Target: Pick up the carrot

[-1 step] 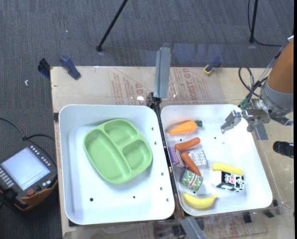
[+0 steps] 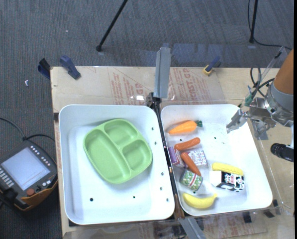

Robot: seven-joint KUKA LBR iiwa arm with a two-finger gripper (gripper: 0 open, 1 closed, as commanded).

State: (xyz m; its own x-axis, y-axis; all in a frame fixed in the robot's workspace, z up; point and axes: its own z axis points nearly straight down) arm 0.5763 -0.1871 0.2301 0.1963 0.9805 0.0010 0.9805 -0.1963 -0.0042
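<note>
The arm (image 2: 286,86) comes in from the right — orange band up top, grey wrist below — with the gripper (image 2: 236,123) hanging above the right bin's (image 2: 260,148) right side.

Right bin (image 2: 247,148): bare floor is lying open across its upper right half, giving clear passage from the right rim inward. The carrot (image 2: 183,128) is sitting alone near the upper left corner, with open floor on its right and above. Below it, items are crowding together: a sausage (image 2: 187,144), a second orange piece (image 2: 190,163), small cartons (image 2: 192,180), a milk carton (image 2: 228,179) and a banana (image 2: 200,200). The divider (image 2: 162,148) is bordering the carrot's left.
</note>
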